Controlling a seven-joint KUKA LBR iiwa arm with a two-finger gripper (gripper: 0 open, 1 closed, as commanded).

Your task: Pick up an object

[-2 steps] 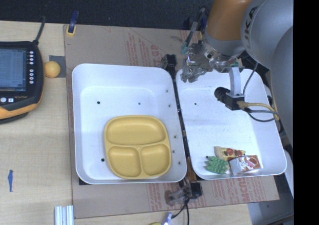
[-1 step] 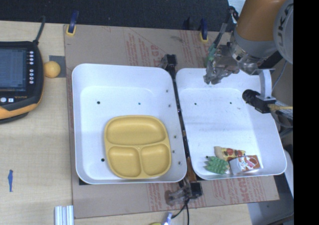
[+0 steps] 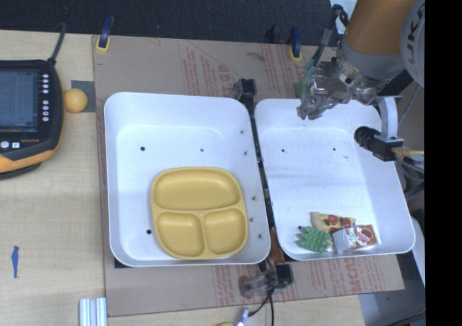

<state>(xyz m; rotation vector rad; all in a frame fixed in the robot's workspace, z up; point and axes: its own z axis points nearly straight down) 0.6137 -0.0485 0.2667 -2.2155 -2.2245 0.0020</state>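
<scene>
Objects: three small things huddle in the right bin (image 3: 390, 180), at the corner nearest the camera and well apart from the gripper (image 3: 312, 110): a green toy (image 3: 313, 239), a pizza slice (image 3: 331, 221) and a small carton (image 3: 356, 237).
Green toy: leafy and jagged in outline, touching the carton's left end.
Pizza slice: yellow with red spots, lying flat just behind the other two.
Carton: white with red print (lettering too small to read), lying on its side.
Gripper: hangs over the far rim of the right bin with nothing between its fingers; whether they stand apart or closed I cannot tell, they blur into dark metal.
Arm: cut off at the picture's top and right.
Yellow tray (image 3: 198, 211): three compartments, in the left bin (image 3: 126, 130), well off to the gripper's side.
</scene>
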